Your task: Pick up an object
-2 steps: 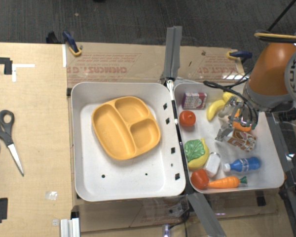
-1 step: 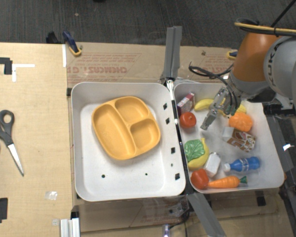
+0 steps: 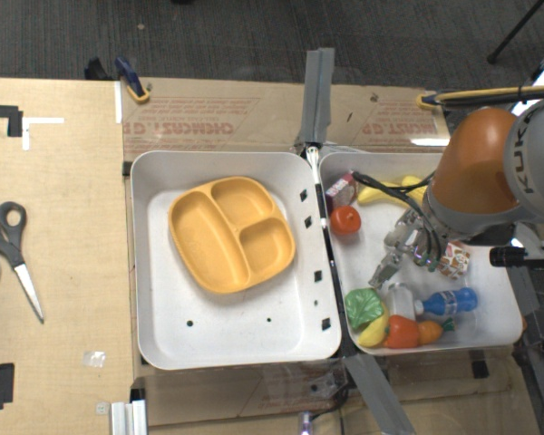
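My gripper (image 3: 392,263) hangs low over the middle of the right bin (image 3: 499,333), pointing left and down from the orange-banded wrist. Around it lie a red tomato (image 3: 345,220), a yellow banana (image 3: 383,194), a green leafy toy (image 3: 364,305), a red pepper (image 3: 400,331), a small orange piece (image 3: 430,332), a plastic bottle with a blue cap (image 3: 444,303) and a small printed packet (image 3: 454,259). A small box (image 3: 340,188) sits at the bin's far left. I see nothing between the fingers.
The left bin (image 3: 154,270) holds a yellow divided plate (image 3: 231,234). Scissors (image 3: 14,252) lie on the wooden bench at the far left. A grey strap (image 3: 315,98) runs between the bins at the back.
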Motion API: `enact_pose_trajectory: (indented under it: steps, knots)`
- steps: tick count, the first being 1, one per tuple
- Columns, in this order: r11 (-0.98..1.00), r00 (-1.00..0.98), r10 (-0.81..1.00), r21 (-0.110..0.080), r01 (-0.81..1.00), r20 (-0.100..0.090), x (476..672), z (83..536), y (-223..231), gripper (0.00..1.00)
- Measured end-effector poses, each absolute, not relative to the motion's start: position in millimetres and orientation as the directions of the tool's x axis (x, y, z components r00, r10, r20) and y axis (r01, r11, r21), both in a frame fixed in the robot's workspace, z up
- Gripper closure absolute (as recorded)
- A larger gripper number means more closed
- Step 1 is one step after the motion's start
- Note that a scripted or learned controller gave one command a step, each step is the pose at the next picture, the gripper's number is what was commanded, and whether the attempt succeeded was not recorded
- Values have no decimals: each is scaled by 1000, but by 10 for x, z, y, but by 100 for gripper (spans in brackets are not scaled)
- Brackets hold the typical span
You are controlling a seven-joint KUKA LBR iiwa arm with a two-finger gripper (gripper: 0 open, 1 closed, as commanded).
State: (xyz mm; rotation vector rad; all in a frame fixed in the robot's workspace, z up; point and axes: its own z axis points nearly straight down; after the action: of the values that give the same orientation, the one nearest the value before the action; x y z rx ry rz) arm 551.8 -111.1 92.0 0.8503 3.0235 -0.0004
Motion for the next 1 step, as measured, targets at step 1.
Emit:
enact_pose_trajectory:
  steps: [1]
  knots:
    - [864,-864,504,1,504,-7,6447,1120,-1294,0]
